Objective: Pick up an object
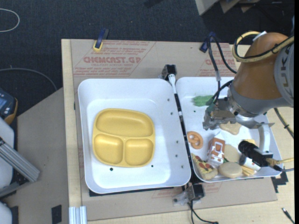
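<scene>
My gripper [213,119] hangs low over the middle of the right bin [187,87], its arm reaching in from the right. Just below it lie a brown pretzel [194,139] and a red-and-white carton [217,151]. A green leafy piece [202,100] rests at the bin's far side, above the gripper. A beige piece [230,128] lies right beside the gripper, partly under the wrist. Near the front edge are a pizza slice [203,166] and a round beige biscuit [230,170].
The left bin [88,92] holds a yellow divided plate [124,136]. A black clip [168,71] sits at the far end of the seam between the bins. The bench is cardboard-covered [117,55], with a yellow clamp [98,44] at its back edge.
</scene>
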`<state>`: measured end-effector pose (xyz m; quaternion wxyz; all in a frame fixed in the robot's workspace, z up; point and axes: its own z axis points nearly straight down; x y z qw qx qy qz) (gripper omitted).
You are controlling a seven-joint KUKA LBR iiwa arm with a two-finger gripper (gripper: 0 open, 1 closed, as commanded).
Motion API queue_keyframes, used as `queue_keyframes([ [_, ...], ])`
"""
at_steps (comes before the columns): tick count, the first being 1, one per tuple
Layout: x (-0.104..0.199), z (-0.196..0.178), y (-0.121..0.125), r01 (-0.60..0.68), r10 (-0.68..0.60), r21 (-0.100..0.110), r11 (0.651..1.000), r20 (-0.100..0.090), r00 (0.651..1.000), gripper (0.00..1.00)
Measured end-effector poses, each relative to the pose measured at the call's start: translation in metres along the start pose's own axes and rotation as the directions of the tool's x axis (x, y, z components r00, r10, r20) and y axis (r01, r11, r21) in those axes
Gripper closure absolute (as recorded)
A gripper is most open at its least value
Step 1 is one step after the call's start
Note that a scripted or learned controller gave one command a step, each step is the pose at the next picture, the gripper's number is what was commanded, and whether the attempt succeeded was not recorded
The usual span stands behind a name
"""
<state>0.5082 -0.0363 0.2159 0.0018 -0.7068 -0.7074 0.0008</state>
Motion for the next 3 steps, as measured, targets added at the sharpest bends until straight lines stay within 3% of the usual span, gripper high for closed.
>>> queue_keyframes([
  [1,-0.005,-0.007,-0.006,-0.001,0.001,-0.002,1.000,0.000,1.000,1.00],
  [2,-0.008,-0.016,0.011,0.000,0.000,-0.008,1.000,0.002,1.000,1.00],
  [3,-0.005,-0.001,-0.004,-0.001,0.001,0.001,1.000,0.000,1.000,1.00],
])
